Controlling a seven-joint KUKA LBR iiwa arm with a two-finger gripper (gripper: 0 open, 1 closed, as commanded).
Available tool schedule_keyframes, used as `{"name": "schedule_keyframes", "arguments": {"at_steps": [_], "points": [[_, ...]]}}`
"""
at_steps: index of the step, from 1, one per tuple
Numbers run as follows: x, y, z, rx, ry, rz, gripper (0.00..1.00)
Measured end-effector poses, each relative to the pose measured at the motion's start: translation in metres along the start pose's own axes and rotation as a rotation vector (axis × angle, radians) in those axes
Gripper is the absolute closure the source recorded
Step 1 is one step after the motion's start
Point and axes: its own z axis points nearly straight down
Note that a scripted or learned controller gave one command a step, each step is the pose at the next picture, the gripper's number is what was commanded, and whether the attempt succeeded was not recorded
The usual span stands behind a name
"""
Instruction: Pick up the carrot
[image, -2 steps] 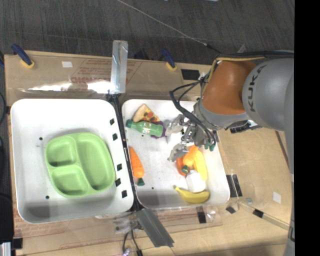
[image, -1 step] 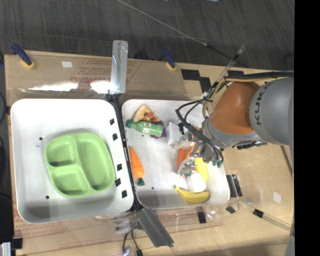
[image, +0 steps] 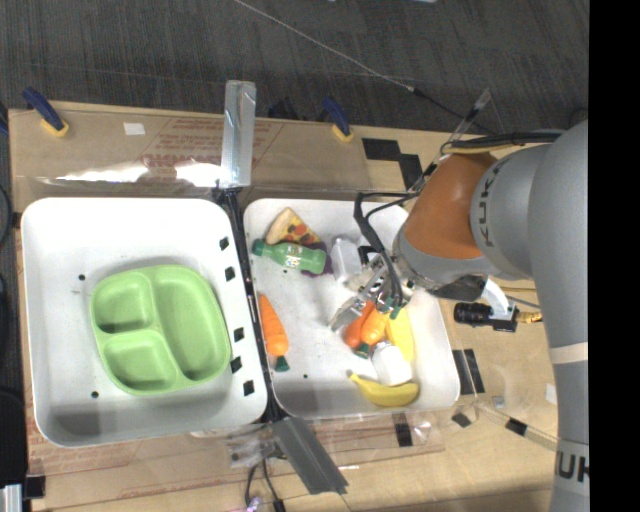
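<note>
Gripper (image: 362, 305) is down in the right bin (image: 300, 385), near that bin's right wall, over a tight clutter of small items. Metal fingers (image: 348, 308) show pointing left and down; open or closed state cannot be told from this view. An orange-and-yellow bottle-like item (image: 366, 328) lies just below the fingers, touching or nearly so; contact unclear.

Carrot (image: 272, 327) lies against the right bin's left wall, roughly mid-length of that wall, long axis along the wall, green end toward the near edge. It is well apart from the gripper.

Other contents of the right bin: green bottle (image: 296, 257) and pizza slice (image: 290, 228) near the far left corner; banana (image: 385, 390) by the near right corner.

Left bin (image: 45, 260) holds a green divided plate (image: 160, 327), three compartments, roughly central.
</note>
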Motion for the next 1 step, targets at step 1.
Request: {"name": "schedule_keyframes", "arguments": {"at_steps": [1], "points": [[0.0417, 0.0199, 0.0027, 0.004, 0.008, 0.18, 0.0]]}}
